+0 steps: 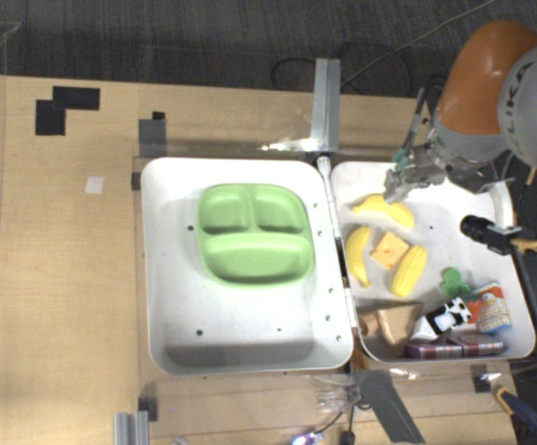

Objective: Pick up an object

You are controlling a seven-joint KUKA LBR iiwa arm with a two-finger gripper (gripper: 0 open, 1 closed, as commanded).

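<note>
My gripper (401,182) hangs over the far side of the right bin (526,341), just above the upper end of a yellow banana (386,212). Nothing can be seen held in it. Nearer the front lie a second banana (358,254), a small orange block (390,248) and a yellow corn cob (410,270). Toward the bin's front right are a green piece (451,280), a black-and-white toy (451,316), a red and blue can (492,309), a brown block (394,324) and a dark flat bar (454,348).
A green divided plate (253,232) rests in the left bin (171,341). A metal post (326,105) stands behind the wall between the two bins. The arm's orange band (486,68) looms over the right bin's far corner.
</note>
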